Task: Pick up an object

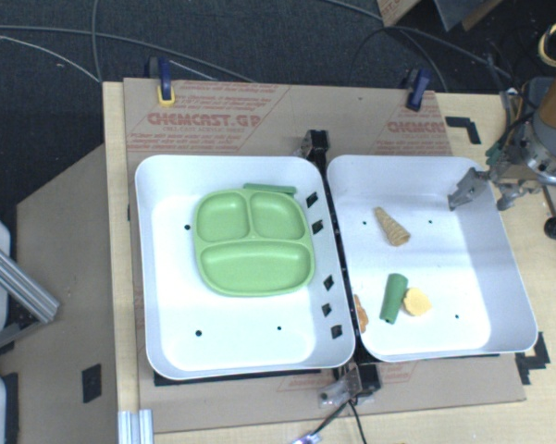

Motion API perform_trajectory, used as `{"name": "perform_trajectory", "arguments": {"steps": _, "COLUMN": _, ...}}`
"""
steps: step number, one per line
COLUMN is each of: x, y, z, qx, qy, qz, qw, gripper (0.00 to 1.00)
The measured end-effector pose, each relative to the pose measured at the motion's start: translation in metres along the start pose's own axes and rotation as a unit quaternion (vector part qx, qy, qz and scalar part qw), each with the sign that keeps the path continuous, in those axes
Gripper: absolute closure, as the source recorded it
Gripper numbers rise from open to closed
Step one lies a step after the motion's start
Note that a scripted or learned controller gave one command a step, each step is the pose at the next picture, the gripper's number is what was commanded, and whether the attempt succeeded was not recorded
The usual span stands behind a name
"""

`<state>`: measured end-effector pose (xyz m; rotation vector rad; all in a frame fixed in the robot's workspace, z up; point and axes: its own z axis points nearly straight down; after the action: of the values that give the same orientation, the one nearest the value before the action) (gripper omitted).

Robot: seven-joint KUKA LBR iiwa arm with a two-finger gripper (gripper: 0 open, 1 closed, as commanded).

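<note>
Dark carpet surrounds the bench; over the right bin (513, 276)'s far right rim hangs the gripper (486, 192), fingers spread, holding nothing; the cone (392, 227) lies nearest, leftward and nearer the camera; I'd centre above it before descending.

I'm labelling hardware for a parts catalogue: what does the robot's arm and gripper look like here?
At the camera view's right edge, the arm's end looks grey and rounded, with a tan-orange patch near the top. The gripper is dull grey metal, two slim angular fingers on a compact block. Dark thin cables loop beside the wrist. No readable markings.
</note>
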<state>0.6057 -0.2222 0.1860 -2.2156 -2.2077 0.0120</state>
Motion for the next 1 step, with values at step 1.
{"name": "perform_trajectory", "arguments": {"steps": 1, "x": 0.0009, "y": 0.0034, "z": -0.0093, "qx": -0.007, "qy": -0.002, "qz": -0.002, "qw": 1.0000, "gripper": 0.00}}
